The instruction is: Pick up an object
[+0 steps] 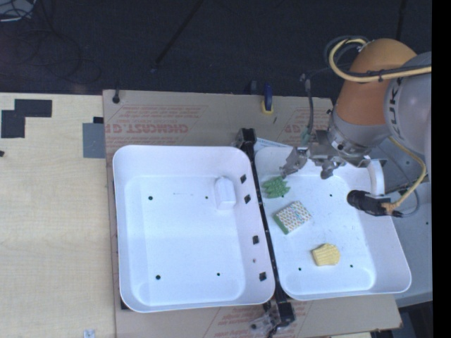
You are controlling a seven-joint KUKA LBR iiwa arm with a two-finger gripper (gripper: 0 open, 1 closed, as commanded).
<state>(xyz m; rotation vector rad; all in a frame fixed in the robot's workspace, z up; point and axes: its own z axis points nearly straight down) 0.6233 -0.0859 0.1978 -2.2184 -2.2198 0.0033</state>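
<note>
Approach step, nothing picked yet.
Gripper [310, 162] spread and bare over right bin [394, 277]; green toy [275, 186] at its 8 o'clock. Next: shift over, descend, clamp.

Left bin [141, 287]: mostly bare floor, just white block [225, 191] near top right, right by divider wall. Loads of room to drop in anywhere else.

Right bin [394, 273]: tighter. Green thing [276, 186] up by divider, checkered pad [292, 217] just below it, yellow piece [325, 255] lower middle. Open floor between pad and yellow piece, also along right side and bottom edge. Gripper [310, 162] and arm hang over top of the bin, black cable end [366, 201] pokes in from right.
</note>
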